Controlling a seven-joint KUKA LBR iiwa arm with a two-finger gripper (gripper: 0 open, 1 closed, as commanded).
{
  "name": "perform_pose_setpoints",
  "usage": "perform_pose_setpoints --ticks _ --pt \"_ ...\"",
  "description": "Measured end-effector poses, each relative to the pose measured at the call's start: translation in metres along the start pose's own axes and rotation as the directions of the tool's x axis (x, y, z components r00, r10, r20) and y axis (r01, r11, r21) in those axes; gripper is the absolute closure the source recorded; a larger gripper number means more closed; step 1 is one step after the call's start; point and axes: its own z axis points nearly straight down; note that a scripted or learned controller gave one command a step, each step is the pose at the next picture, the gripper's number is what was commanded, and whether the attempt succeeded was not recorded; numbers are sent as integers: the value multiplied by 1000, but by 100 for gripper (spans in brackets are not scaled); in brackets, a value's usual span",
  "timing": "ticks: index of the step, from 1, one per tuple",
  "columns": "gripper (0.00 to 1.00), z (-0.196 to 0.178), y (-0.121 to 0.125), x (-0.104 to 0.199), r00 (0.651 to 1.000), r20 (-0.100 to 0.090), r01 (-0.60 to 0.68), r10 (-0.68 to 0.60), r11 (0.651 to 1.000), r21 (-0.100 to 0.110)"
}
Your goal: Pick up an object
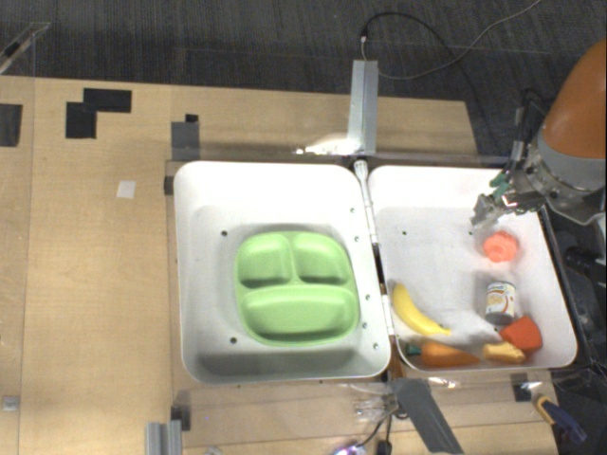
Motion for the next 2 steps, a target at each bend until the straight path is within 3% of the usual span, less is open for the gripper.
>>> perform_pose_setpoints --ticks 1,2 --pt "100 23 -11 26 996 0 -84 84 996 0" --pt "0 23 -11 26 996 0 -85 85 996 0"
